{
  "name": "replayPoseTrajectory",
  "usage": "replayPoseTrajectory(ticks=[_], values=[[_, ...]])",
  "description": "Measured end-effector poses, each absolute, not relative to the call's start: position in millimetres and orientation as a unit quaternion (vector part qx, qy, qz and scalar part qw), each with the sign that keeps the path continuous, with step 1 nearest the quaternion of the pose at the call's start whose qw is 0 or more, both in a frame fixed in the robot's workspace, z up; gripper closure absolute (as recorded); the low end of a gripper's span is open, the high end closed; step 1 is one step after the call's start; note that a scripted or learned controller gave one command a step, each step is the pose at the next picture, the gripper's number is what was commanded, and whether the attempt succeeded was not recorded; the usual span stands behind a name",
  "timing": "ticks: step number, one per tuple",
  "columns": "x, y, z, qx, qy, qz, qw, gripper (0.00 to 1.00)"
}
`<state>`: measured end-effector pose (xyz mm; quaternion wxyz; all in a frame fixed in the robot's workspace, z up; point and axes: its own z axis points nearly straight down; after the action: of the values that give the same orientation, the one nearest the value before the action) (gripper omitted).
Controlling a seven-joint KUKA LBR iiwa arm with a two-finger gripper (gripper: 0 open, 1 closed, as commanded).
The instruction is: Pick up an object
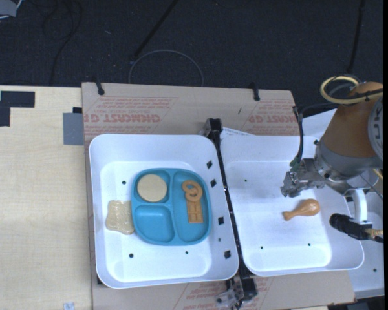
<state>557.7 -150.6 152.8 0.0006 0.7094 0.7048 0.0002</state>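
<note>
**Arm poised over the right bin beside a drumstick**

Dark carpet with loose cables lies behind a pale wooden bench [32, 192], where a cardboard sheet [181, 112] sits under two shallow, glossy white bins. Within the left bin [110, 154] rests a smooth blue divided plate [171, 228] carrying a round tan disc [151, 187] and an orange-brown key shape [193, 201]; a pale, rough-edged slice [119, 216] lies touching the plate's left rim. On the right bin [258, 237] floor lies a tan drumstick [302, 209], bulbous at one end. Reaching in from the right, the grey arm angles downward, its gripper [292, 185] just above-left of the drumstick; whether it is clenched or released cannot be told.
</note>
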Motion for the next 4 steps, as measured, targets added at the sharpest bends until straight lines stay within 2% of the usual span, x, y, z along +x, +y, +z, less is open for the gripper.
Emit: replayPoseTrajectory(ticks=[1, 3, 4], values=[[558.2, -151.7, 205.4, 0.707, 0.707, 0.0004, 0.001, 1.0], [543.7, -45.0, 198.2, 0.706, 0.708, -0.0009, -0.003, 1.0], [526.3, -4.7, 202.0, 0.706, 0.708, -0.0015, -0.003, 1.0]])
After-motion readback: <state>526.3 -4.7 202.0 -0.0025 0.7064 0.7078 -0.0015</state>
